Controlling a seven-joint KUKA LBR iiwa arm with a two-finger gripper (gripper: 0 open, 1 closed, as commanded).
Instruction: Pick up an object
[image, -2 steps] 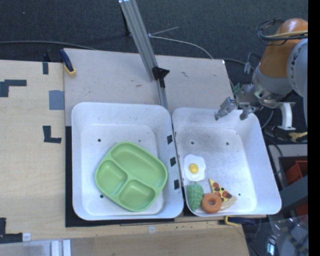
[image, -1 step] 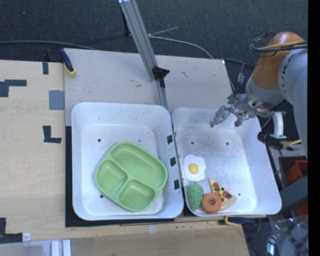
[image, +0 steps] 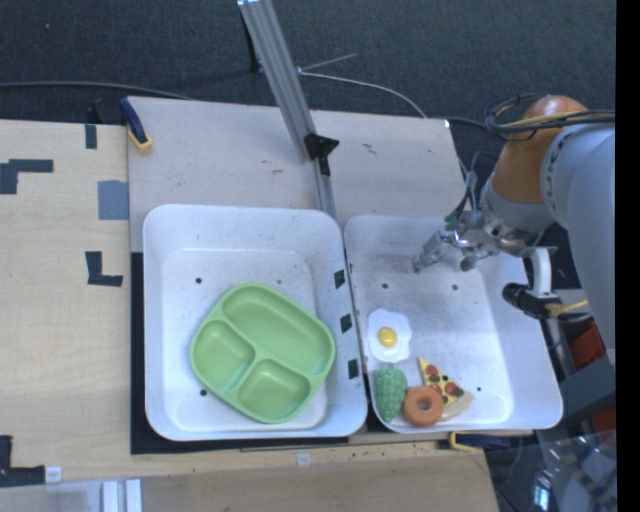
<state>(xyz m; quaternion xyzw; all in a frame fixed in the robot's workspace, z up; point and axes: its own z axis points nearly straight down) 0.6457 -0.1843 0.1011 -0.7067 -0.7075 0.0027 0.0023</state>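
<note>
Where toy food clusters (image: 415, 380), green plate (image: 262, 351) apart

Taking the right bin (image: 520, 390) as landmark: the left bin (image: 165, 300) sits touching its left side and holds a divided plate (image: 262, 352). In the right bin's near left corner lie a fried egg (image: 388, 337), a leafy vegetable (image: 389, 391), a doughnut (image: 422, 405) and a pizza slice (image: 441, 381). The gripper (image: 447, 255) hangs over its far part.
</note>
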